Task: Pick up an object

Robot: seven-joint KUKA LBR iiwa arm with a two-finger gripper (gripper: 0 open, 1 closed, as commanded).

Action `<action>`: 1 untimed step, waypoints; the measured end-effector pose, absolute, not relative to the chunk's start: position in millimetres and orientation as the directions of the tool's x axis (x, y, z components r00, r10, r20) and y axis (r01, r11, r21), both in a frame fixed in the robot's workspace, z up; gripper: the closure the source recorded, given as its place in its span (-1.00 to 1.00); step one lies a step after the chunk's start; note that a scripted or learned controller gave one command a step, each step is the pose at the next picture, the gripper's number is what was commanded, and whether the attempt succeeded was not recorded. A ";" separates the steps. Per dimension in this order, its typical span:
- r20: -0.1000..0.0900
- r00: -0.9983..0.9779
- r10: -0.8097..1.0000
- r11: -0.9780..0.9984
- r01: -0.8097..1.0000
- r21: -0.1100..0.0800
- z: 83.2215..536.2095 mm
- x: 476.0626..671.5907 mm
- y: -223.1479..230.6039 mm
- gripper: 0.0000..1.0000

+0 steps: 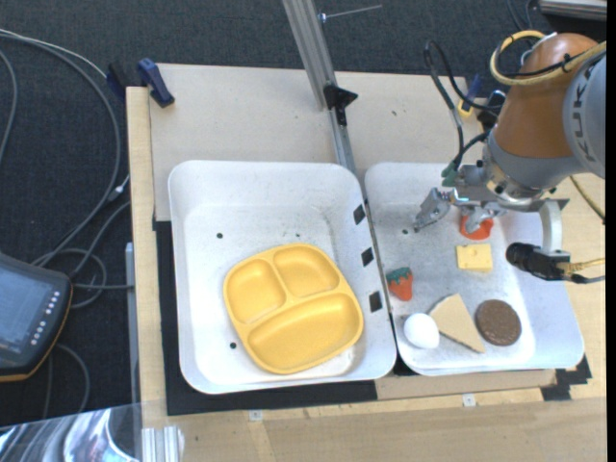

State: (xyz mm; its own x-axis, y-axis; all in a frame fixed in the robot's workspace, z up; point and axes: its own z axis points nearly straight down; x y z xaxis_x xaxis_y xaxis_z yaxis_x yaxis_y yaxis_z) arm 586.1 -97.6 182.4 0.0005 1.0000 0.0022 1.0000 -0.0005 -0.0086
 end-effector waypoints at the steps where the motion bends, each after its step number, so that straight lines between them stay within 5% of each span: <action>1: 0.002 0.001 1.000 -0.001 1.000 -0.009 132.2 589.0 -106.1 -1.00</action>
